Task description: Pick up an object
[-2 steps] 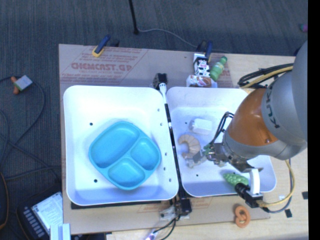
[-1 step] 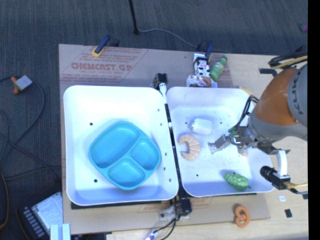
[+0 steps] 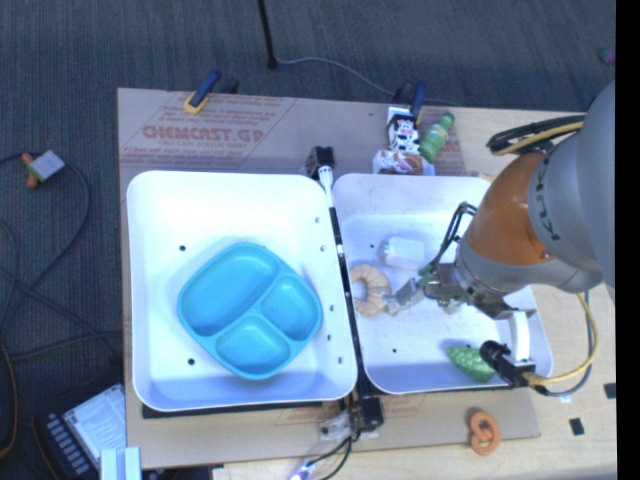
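Note:
The right bin (image 3: 500,193) holds a tan ring-shaped piece (image 3: 368,288) near its left wall, a small white block (image 3: 403,251) above that, and a green knobbly object (image 3: 470,360) by the front wall. My gripper (image 3: 418,288) hangs low over the bin's middle, just right of the tan ring and below the white block. Nothing is visibly held in it. The grey arm with its orange band (image 3: 510,223) covers the bin's right part.
The left bin (image 3: 160,198) holds a blue divided plate (image 3: 250,308). Behind the right bin stand a green bottle (image 3: 435,136) and a small printed pack (image 3: 401,146). A small orange ring (image 3: 484,430) lies on the bench in front. Blue clamps (image 3: 203,90) sit at the board's back edge.

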Tool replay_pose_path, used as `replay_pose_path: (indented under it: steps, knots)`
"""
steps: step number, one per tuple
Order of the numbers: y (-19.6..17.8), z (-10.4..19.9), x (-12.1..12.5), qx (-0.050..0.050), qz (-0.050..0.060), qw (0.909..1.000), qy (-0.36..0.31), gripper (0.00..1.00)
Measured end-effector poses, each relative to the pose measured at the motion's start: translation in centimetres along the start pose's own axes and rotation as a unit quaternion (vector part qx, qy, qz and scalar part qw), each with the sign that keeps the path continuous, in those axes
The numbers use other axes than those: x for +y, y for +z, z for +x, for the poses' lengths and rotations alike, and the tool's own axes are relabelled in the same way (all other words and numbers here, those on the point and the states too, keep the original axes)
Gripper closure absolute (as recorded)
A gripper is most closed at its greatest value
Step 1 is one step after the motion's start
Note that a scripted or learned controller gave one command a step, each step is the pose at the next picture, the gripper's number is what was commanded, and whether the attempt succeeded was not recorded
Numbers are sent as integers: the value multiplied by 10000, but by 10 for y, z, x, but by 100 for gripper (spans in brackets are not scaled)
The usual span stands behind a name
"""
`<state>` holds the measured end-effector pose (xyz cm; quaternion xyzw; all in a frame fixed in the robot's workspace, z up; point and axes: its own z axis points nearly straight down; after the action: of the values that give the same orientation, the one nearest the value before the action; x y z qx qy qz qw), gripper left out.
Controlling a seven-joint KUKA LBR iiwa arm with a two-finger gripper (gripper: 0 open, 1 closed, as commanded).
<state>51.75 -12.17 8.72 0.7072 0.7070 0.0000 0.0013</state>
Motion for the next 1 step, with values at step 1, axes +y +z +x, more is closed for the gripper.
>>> replay_pose_path:
  steps: [1]
  knots:
    - [-81, -9, 95, -5, -11, 10000, -9, 0]
